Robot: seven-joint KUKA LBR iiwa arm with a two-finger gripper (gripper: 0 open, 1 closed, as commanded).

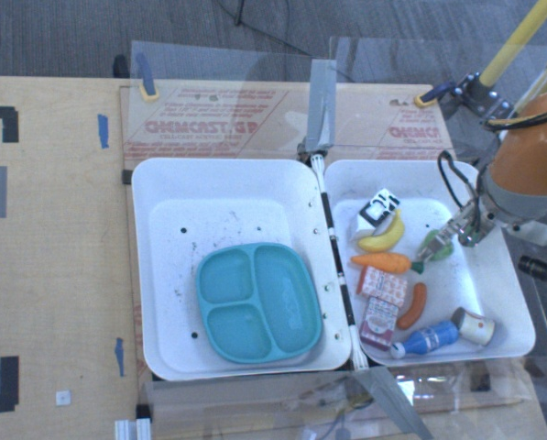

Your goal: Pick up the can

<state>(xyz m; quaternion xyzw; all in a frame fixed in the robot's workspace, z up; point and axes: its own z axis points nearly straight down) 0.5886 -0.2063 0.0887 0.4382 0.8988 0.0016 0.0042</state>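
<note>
Overhead, two shallow white bins sit side by side on the worktop. The left bin carries a teal divided plate with three compartments, lying toward its near right corner.

The right bin holds all the small things. A banana lies near the far left, with a black-and-white block touching its upper side. Just below it an orange carrot with a green top lies crosswise. Below the carrot is the can, lying on its side with a red and white label, its dark end pointing to the near edge, close against the bin's left wall. A small sausage lies just to the can's right. Near the front wall lie a blue bottle and, beside it, a short tan cylinder.

The arm comes in from the right, its orange band over the right bin's far right side. The gripper points down and leftward, its tip near the carrot's green top and well apart from the can. Whether its jaws are parted or closed I cannot tell; nothing is visibly held between them.
</note>
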